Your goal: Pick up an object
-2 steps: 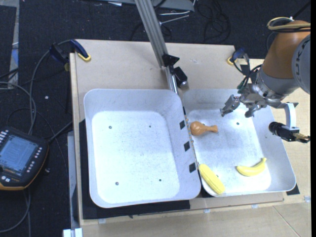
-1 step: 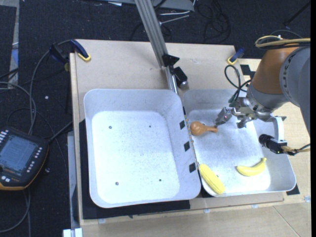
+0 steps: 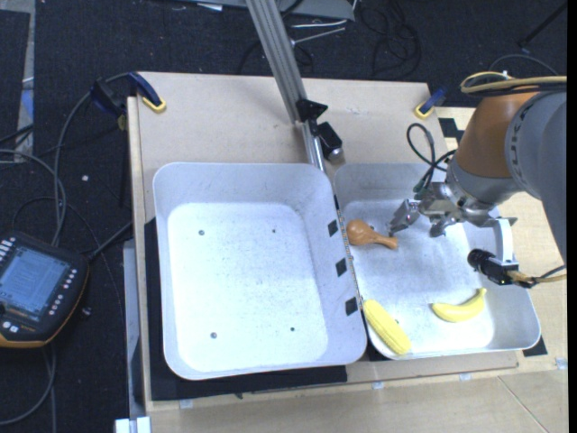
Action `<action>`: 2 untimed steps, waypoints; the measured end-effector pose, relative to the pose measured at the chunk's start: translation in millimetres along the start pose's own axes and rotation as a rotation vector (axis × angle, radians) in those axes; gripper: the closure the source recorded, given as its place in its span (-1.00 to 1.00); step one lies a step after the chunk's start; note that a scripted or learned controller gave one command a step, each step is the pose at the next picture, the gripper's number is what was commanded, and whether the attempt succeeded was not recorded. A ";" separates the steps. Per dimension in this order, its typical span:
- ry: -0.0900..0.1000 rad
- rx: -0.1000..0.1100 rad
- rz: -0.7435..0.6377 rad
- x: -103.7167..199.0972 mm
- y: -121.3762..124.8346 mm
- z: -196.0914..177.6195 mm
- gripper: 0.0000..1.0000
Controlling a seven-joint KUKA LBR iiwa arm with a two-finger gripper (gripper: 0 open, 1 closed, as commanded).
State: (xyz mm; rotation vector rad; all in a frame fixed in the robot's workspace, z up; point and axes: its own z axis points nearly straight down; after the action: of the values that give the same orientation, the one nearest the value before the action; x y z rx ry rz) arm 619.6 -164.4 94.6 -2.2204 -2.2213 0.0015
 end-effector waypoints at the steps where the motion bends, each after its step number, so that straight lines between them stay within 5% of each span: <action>1: 0.000 -0.002 0.000 -0.2 0.6 -11.2 1.00; 2: -0.001 -0.005 0.000 -0.8 2.2 -53.4 1.00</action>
State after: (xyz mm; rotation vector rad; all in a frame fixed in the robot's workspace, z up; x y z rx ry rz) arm 621.9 -165.3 148.0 -2.2233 -2.2241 -0.0032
